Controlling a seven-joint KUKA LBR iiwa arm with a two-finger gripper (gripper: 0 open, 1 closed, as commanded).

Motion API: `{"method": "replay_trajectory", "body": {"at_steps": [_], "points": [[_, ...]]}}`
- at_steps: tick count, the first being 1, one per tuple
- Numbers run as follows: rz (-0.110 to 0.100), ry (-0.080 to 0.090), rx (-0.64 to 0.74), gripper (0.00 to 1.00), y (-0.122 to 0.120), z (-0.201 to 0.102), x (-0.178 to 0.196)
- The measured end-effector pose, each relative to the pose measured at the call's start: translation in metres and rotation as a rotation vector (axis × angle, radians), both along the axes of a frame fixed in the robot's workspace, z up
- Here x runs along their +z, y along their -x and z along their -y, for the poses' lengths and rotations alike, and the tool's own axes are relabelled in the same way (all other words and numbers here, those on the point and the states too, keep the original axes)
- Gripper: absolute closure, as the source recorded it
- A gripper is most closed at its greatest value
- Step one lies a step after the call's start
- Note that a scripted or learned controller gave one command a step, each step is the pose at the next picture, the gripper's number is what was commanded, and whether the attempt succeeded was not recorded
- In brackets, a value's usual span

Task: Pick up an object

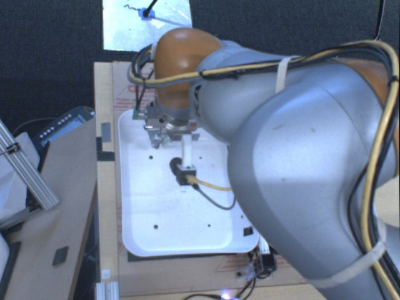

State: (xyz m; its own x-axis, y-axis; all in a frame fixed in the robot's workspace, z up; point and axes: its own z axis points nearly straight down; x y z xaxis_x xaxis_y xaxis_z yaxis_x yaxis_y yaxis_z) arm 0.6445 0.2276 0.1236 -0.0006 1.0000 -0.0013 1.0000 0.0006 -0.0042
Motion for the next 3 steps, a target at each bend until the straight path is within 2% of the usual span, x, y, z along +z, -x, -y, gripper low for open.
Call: {"method": "replay_trajectory", "body": {"at_steps": [1, 2, 3], "points": [[0.006, -0.002, -0.001, 1.0, -0.025, 0.008, -0.029], [0.005, -0.001, -0.001, 1.0, -0.024, 0.015, -0.039], [0.011, -0.002, -0.002, 1.0, -0.026, 0.058, 0.033]]}}
